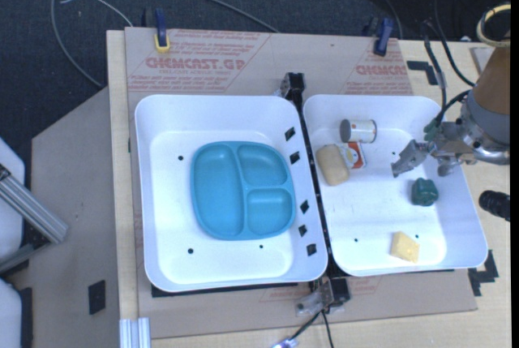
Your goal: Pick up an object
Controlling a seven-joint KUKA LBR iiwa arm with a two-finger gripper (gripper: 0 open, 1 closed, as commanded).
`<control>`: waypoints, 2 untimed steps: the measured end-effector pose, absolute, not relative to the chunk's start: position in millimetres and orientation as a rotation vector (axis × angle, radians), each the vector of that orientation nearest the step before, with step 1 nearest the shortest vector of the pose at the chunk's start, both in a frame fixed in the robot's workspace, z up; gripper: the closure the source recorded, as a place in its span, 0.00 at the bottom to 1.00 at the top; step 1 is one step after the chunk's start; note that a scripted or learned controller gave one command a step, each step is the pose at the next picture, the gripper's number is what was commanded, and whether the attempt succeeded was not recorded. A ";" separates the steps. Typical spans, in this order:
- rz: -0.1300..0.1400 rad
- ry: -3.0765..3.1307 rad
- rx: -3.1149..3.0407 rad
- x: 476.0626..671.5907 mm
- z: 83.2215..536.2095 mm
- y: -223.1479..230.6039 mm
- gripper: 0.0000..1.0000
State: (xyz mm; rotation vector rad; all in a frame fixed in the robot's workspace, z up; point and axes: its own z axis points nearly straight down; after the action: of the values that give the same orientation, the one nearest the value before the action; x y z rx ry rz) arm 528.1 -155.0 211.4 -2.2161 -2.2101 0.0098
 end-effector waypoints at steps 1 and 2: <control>0.000 -2.221 -2.220 530.9 217.0 -154.8 0.00; 0.004 -2.217 -2.217 531.7 174.4 -151.9 0.00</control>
State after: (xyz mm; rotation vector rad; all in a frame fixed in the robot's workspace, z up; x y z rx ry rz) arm 531.7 -151.9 174.4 -2.2168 -2.2173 0.0038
